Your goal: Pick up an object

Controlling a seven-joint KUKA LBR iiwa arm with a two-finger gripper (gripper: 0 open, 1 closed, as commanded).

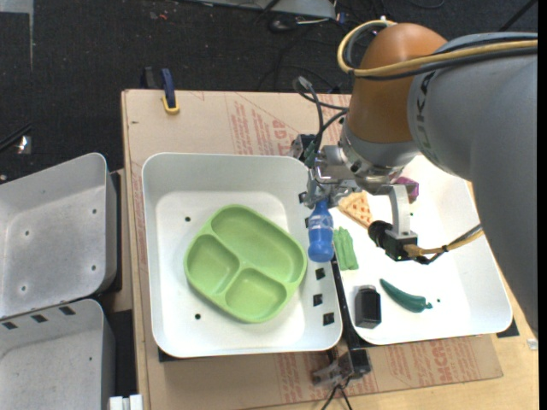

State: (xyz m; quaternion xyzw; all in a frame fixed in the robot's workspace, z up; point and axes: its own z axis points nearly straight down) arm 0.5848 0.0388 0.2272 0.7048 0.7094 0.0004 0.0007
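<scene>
Hand [320, 196] above blue bottle [320, 233]; green tray [245, 263] in left bin [162, 229].

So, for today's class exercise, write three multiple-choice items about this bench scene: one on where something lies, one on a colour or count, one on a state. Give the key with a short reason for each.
1. Where does the green divided plate lie?
A. In the left bin
B. In the right bin
C. On the cardboard outside both bins

2. How many compartments does the green divided plate have?
A. Two
B. Three
C. Five

3. How does the blue bottle stand against the bins?
A. Flat in the middle of the left bin
B. Over the rims where the two bins meet
C. Outside both bins on the floor

Key: 1 A, the plate rests on the floor of the left bin. 2 B, one long section and two smaller ones show. 3 B, the bottle sits along the divide beside the right bin, under the gripper.
</scene>
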